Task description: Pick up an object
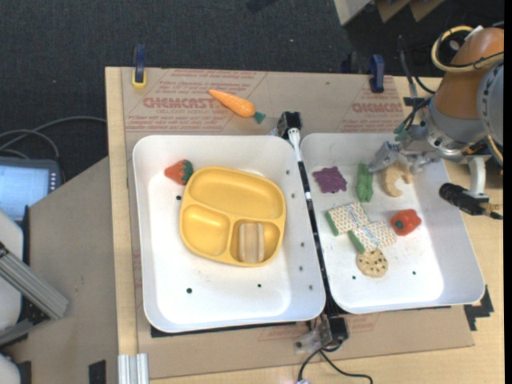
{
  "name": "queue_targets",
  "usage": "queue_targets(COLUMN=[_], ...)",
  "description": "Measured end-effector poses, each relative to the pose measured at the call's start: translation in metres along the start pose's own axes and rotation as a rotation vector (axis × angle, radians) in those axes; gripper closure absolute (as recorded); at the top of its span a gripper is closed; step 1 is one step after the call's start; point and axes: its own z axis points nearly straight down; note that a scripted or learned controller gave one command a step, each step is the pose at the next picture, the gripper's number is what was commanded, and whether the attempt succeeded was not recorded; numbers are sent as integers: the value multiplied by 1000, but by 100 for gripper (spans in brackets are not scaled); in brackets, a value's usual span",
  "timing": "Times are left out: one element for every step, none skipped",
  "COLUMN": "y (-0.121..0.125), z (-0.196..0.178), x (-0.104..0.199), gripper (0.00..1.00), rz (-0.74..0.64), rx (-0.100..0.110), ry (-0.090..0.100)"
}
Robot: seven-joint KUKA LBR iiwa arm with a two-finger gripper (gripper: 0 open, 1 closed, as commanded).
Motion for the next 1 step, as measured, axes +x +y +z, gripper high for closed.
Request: queue_targets(y=[1], z=[-11], x=[0], gripper=[100], rz=[0], rx=[-4], ry=[-1])
